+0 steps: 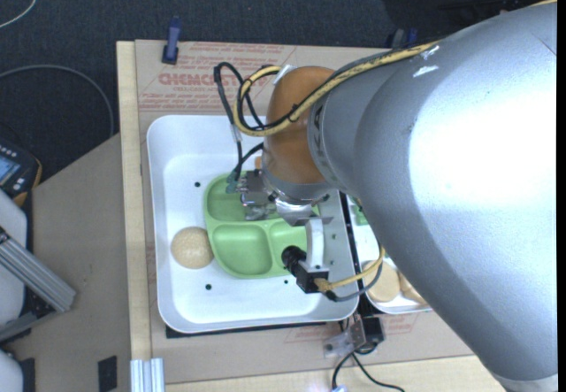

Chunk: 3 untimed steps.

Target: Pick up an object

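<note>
A light green divided tray (pixel 239 244) lies in the left white bin (pixel 172 160), towards its right side. A tan round ball (pixel 191 248) rests just left of the tray, touching its edge. My arm, with its orange band (pixel 292 129), comes down over the tray's upper right part. The gripper (pixel 256 196) sits low over the tray, and the wrist hides its tips. A black block with cables (pixel 296 268) hangs off the wrist above the tray's lower right corner.
The right bin is mostly covered by my arm; a pale round object (pixel 389 286) shows at its lower edge, and something green (pixel 361 215) peeks out beside the arm. The brown bench (pixel 141 107) surrounds the bins. A blue clip (pixel 171 41) stands at the bench's top left.
</note>
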### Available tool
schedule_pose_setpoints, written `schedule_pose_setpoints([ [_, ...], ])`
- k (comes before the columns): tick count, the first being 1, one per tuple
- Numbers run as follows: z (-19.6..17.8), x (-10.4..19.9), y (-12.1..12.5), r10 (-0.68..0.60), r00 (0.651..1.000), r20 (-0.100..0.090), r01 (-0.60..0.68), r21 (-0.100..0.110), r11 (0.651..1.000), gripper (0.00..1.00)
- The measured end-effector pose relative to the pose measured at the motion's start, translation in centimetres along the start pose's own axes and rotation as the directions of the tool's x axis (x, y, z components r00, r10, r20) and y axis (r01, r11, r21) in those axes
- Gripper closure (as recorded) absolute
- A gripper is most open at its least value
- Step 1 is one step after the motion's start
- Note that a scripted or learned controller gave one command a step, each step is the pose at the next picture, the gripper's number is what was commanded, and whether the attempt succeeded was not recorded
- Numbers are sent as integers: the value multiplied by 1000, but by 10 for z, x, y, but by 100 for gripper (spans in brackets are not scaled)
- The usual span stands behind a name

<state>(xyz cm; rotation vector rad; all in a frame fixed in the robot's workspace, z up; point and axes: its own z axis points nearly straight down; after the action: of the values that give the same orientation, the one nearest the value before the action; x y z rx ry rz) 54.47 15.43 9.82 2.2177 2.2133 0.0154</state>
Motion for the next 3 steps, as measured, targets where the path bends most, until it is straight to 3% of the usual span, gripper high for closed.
schedule_pose_setpoints([
  [1,-6,-52,36,4,1000,4,-4,8,1000,100],
  [2,-199,-22,32,-6,1000,-4,6,-6,1000,100],
  [3,-156,52,-37,-11,1000,-1,11,23,1000,100],
])
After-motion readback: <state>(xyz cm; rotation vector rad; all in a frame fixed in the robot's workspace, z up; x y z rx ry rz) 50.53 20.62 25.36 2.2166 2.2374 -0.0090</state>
